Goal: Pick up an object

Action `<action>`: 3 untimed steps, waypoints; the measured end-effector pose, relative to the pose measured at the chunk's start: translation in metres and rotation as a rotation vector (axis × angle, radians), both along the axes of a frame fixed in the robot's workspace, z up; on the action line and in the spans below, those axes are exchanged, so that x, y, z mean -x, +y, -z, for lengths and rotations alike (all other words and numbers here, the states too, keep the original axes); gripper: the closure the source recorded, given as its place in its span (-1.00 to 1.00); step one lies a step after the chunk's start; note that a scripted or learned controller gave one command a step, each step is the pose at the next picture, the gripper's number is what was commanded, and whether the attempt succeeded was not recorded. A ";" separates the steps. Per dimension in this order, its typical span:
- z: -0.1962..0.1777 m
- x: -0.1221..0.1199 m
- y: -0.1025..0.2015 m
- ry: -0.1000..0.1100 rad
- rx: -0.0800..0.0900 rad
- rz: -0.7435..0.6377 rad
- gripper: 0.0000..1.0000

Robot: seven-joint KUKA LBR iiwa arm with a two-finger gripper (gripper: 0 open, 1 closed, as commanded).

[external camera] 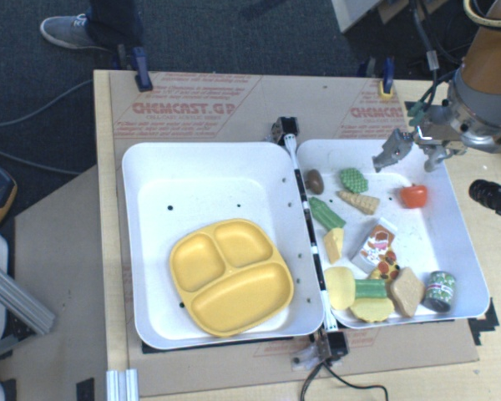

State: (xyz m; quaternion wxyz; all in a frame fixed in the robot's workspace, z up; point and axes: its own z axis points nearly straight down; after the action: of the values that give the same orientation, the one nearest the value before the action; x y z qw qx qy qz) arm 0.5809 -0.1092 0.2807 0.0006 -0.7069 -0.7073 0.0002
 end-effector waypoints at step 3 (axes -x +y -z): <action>0.195 -0.087 -0.074 -0.006 0.005 0.004 -1.00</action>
State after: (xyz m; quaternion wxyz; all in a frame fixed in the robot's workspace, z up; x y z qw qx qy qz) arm 0.6678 -0.1832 0.0856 -0.0033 -0.7082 -0.7060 -0.0003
